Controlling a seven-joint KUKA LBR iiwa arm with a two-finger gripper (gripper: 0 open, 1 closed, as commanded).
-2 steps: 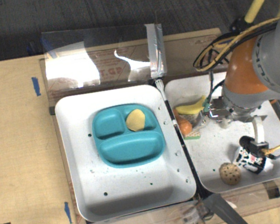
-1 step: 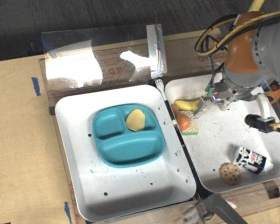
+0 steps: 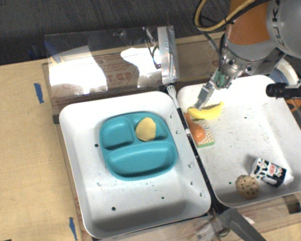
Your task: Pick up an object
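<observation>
Left bin (image 3: 85,174): teal divided tray (image 3: 137,145), yellow round item (image 3: 145,129) in its 2 o'clock compartment. Right bin (image 3: 281,140): banana (image 3: 207,112) and orange-green item (image 3: 200,133) at 10 o'clock, brown ball (image 3: 247,185) and black-white carton (image 3: 270,172) at 6 o'clock. Gripper (image 3: 203,100) at the banana; can't tell its state.

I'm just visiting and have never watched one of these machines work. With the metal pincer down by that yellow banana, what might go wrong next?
The pincer sits at one end of the banana, so the curved fruit may slip out or swing if lifted.

The banana lies close to the bin wall and beside an orange item, so the pincer might bump the wall or nudge that item instead.
</observation>
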